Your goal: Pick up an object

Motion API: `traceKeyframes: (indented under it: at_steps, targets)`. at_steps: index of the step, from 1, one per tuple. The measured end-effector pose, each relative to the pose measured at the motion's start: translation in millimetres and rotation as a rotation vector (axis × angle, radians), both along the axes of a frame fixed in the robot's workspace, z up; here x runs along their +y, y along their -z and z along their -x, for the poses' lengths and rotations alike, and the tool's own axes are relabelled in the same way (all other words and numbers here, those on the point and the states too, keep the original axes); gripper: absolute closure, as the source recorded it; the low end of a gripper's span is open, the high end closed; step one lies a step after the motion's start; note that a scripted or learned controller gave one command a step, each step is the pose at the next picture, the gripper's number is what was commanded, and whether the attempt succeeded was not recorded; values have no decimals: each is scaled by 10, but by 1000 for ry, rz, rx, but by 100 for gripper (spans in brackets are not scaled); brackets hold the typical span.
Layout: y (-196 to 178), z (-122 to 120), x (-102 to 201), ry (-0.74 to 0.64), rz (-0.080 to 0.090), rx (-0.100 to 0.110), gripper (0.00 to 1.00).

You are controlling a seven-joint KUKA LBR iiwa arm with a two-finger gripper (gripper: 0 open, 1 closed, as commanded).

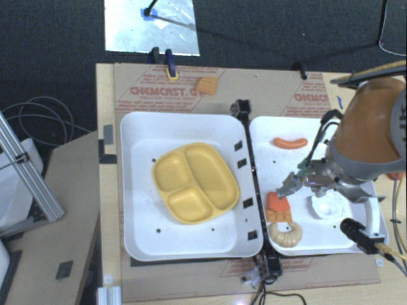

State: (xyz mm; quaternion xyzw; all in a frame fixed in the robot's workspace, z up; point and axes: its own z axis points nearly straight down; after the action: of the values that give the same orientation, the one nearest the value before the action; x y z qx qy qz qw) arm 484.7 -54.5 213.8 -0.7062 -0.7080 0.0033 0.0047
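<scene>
- Gripper (290,186) low over the right bin (299,246), fingers pointing toward the bin's left side; whether they are spread or closed I cannot tell — too small and blurred.
- Tip sits just above and right of an orange block (276,207). No object visible between the fingers, so nothing counts as held.
- Likely candidate for the pick: that orange block, near the bin's left wall. A tan ring-shaped piece (285,233) lies touching or just beside it, toward the front — crowding could spoil a grasp.
- Other items in the right bin: an orange sausage shape (290,143) near the back, well apart; a white piece (326,206) under the wrist.
- Left bin (137,170) holds a yellow divided tray (195,182), lying flat, slightly turned.
- Bins rest on a cardboard-covered bench (191,88); dark carpet behind, a shiny sheet (150,19) on the floor, cables at left.
</scene>
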Motion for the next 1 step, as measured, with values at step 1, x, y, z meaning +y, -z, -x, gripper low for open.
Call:
traceKeyframes:
  at_steps: [1]
  targets:
    - [315, -12, -293, 4, 2, -9, 0]
